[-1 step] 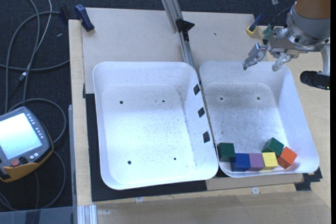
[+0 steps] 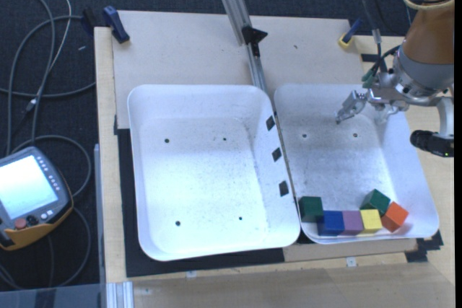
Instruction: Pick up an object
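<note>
Camera view: end effector (image 2: pixel 351 108), grip state unreadable, above right bin (image 2: pixel 404 155); blocks (image 2: pixel 352 216) line near edge.

Bright, even light; soft focus, faint shadows

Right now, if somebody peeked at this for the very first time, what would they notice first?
Probably the row of colored blocks, green, blue, purple, yellow and orange, huddled along the near edge of the right white bin. Next, the gripper on the grey and orange arm, hanging over the far end of that bin, well away from the blocks. A glowing handheld screen sits at the far left.
</note>
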You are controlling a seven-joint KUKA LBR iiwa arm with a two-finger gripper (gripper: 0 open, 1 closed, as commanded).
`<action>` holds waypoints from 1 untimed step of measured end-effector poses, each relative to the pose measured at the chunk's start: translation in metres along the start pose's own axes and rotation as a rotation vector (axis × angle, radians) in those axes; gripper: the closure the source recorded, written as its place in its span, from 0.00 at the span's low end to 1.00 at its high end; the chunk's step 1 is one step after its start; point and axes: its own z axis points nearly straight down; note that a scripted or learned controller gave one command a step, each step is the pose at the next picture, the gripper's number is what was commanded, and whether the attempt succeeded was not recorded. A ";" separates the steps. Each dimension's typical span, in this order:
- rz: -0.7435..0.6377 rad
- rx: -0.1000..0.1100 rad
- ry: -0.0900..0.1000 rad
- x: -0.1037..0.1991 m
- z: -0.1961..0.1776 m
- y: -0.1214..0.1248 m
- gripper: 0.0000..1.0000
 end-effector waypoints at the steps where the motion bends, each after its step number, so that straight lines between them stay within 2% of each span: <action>1: 0.004 -0.003 -0.002 -0.055 0.022 -0.047 0.00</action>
